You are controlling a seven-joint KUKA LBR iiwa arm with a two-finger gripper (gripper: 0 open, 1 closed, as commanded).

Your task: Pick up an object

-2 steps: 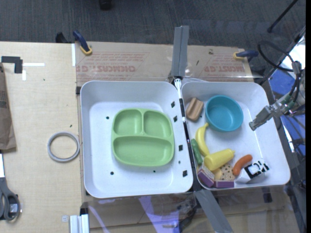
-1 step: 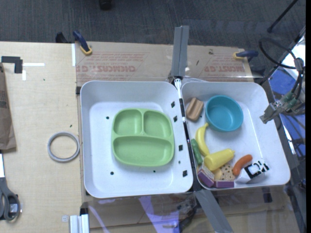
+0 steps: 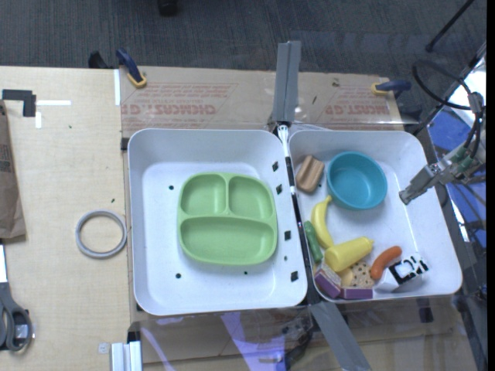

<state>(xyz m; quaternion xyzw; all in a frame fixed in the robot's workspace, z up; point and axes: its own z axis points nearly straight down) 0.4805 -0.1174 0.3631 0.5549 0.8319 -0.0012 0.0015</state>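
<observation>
gripper (image 3: pixel 410 192): at right bin's (image 3: pixel 418 149) right edge, angled inward, above the floor. grasp state: cannot tell.

Scissors (image 3: pixel 14 325) run off the left edge, the brown bag (image 3: pixel 9 178) is cropped there too, and the gripper (image 3: pixel 414 187) at the right is too blurry to read.
</observation>
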